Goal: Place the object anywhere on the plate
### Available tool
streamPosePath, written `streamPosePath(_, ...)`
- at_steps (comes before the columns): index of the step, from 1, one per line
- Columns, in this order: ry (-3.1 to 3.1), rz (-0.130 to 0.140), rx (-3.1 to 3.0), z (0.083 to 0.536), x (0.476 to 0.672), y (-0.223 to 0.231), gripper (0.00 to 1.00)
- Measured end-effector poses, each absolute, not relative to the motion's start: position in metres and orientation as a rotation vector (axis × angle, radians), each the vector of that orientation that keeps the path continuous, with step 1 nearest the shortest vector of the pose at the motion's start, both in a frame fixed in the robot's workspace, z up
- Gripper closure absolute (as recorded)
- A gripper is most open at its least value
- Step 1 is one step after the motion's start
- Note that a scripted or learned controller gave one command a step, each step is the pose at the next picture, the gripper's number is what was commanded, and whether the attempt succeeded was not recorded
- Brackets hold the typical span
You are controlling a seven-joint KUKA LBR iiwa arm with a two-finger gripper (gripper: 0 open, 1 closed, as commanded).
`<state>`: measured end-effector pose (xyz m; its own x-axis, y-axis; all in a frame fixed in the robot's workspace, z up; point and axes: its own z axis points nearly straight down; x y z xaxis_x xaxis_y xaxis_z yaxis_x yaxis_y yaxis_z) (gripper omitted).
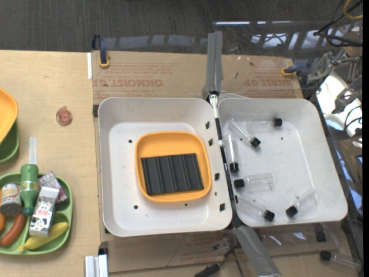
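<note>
The square orange plastic plate (173, 145) is covered across its middle by a ribbed black rectangular pad (173, 173); only its rim is left bare. Open floor is left around the plate in the left shallow white bin (115, 172). The right shallow white bin (305, 154) is strewn with clear black-capped plastic tubes (247, 134), mostly along its left wall and near edge, with the centre left free
</note>
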<state>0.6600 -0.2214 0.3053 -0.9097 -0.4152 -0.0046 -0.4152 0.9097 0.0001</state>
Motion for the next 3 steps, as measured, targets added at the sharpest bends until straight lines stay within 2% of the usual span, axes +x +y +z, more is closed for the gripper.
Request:
streamPosePath(1, 2.914, 0.000, -1.155, 0.345, 0.660, -0.222, 0.00)
streamPosePath(3, 2.245, 0.003, -2.190, 0.312, 0.660, -0.221, 0.00)
